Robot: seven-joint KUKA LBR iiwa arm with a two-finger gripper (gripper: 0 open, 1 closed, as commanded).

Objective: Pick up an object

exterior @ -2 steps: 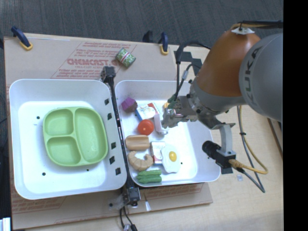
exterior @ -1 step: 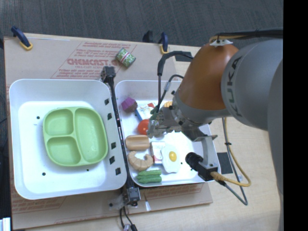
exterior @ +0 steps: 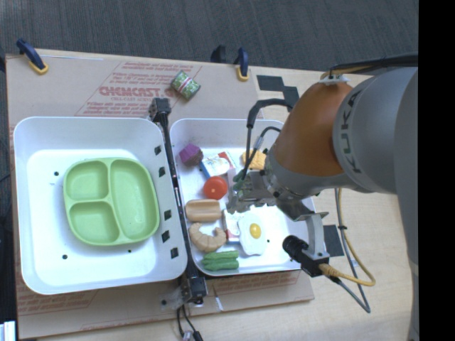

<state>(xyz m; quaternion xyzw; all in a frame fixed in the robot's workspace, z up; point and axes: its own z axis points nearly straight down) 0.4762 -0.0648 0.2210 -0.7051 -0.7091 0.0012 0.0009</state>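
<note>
The right bin (exterior: 213,128) holds several toy foods: a purple piece (exterior: 190,154), a red tomato (exterior: 215,187), a hot dog bun (exterior: 202,209), a croissant (exterior: 205,239), a green pea pod (exterior: 220,262), a fried egg (exterior: 254,234), a small carton (exterior: 216,165) and an orange-yellow item (exterior: 255,160). My gripper (exterior: 237,197) hangs low over the middle of this bin, just right of the tomato and above the egg. The arm's wrist covers most of it, and nothing shows between its tips.
The left bin (exterior: 28,137) holds a green divided plate (exterior: 111,201). A small green can (exterior: 185,84) lies on the cardboard behind the bins. Black clips (exterior: 159,108) join the bins in the middle. Cables (exterior: 352,272) trail at the right.
</note>
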